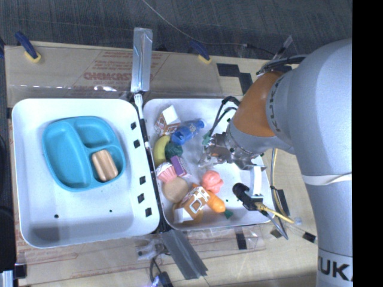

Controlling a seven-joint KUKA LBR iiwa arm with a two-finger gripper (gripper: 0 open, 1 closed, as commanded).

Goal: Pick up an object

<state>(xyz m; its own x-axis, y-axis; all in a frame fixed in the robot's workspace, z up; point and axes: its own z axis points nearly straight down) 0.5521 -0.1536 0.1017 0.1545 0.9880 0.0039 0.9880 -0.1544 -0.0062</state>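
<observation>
Hovering end effector [210,150] over right bin [251,217], pink toy [212,180] just below, grip state unclear

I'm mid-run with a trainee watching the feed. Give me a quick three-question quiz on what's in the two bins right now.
1. True or false: the blue divided plate lies in the left bin.
2. What sits in the plate's lower right compartment?
A. a banana
B. a tan bread roll
C. a carrot
3. Fill in: the gripper is over the ____ bin.

Key:
1. True.
2. B, the tan bread roll. The banana and carrot lie in the right bin.
3. Right.
</observation>
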